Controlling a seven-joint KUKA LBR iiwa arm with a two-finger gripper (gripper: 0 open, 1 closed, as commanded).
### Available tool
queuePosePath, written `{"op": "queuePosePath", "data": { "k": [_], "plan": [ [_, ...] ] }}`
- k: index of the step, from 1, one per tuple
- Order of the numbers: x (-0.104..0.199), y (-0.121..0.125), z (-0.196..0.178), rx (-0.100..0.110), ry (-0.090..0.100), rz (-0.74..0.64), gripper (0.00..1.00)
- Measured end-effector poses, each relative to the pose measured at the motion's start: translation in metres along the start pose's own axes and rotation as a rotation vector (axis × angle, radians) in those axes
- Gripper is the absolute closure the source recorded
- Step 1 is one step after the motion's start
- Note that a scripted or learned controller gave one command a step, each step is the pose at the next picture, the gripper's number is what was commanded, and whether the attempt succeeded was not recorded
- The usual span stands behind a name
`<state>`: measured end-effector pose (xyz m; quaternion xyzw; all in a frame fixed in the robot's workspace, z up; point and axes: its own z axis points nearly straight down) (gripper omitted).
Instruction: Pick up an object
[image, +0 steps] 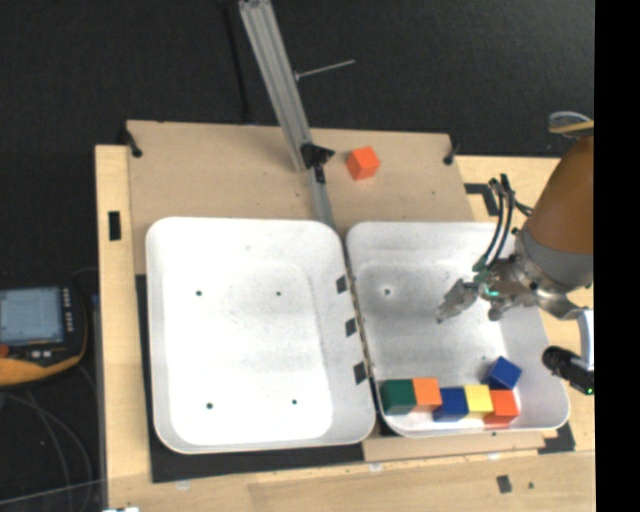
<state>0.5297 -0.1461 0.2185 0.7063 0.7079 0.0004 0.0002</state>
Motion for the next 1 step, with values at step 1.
{"op": "queuePosePath", "data": {
  "k": [1],
  "plan": [
    [-0.0305, -0.0274, 0.1229, -0.003, -0.003, 0.005, 0.00]
  ]
}}
